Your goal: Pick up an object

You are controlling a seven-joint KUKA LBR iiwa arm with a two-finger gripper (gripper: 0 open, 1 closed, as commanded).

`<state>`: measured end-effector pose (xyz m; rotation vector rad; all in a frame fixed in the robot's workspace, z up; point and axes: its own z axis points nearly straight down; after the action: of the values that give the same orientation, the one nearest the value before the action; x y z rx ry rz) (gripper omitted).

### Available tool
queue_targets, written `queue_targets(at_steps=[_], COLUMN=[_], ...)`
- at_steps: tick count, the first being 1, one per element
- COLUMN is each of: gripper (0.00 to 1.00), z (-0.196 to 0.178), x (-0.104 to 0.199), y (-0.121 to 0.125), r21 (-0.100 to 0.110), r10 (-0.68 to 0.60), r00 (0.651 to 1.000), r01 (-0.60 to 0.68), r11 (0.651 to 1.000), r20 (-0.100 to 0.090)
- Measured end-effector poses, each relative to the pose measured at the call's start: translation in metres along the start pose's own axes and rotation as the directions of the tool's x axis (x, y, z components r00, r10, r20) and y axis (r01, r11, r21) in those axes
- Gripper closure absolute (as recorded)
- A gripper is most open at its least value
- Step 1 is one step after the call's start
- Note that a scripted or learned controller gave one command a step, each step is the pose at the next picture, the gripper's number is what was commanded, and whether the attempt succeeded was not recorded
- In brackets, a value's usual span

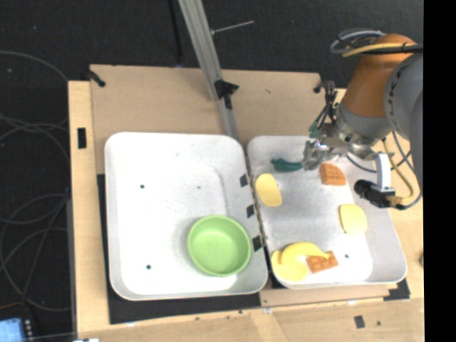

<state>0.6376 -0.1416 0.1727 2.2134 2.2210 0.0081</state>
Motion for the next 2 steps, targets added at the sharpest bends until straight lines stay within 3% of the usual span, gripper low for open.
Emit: queue_targets(at_steps=[1, 2], gripper=[1.0, 1.0], z=[-0.052, -0.073], x=[-0.006, -0.007], y=[0.011, 0.011], r21=[0.0, 0.007], r10=[0.0, -0.001], r00=[1.0, 1.0], r01=[0.0, 0.001], r11=[1.0, 1.0], r20=[0.001, 0.0])
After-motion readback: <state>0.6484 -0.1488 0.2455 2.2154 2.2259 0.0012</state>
